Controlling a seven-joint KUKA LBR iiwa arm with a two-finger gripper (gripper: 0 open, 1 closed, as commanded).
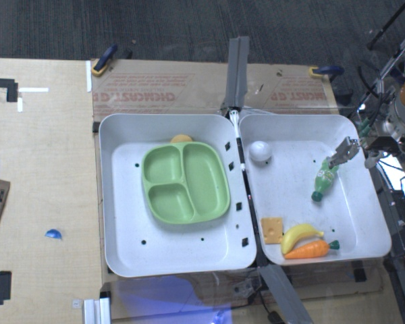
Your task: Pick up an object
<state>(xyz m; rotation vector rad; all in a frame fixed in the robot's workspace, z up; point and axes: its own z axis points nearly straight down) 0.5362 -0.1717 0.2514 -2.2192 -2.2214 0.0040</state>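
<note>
Nearest the camera, at the right bin's front edge: orange plastic carrot touching a yellow plastic banana, tan square cracker just beside them; small green plastic bottle lies tilted mid-bin, its upper end directly at the tips of the jaws; jaws reach in from the right, contact with bottle uncertain; cannot tell whether jaws are apart or together; white ball near bin's rear left corner, well apart from jaws; left bin holds a green three-compartment plate.
</note>
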